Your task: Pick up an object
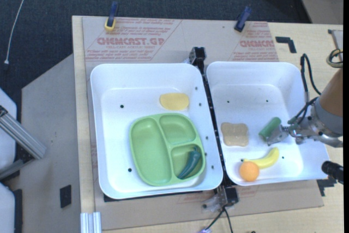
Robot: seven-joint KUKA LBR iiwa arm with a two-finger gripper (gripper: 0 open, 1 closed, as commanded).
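In the right bin (256, 75) lie a green cylinder-like object (269, 128), a yellow banana (265, 159), an orange ball (249, 171) and a beige toast-shaped piece (235, 134). My gripper (282, 131) reaches in from the right and sits low at the right end of the green object, just above the banana. Whether it touches the green object is unclear. The grey arm with its orange band (334, 100) rises at the right edge.
The left bin (109, 117) holds a green divided plate (158, 153) with a dark teal pepper-like item (190, 163) in its lower right compartment. A pale yellow piece (174, 101) lies behind the plate. A black clip (197, 55) joins the bins.
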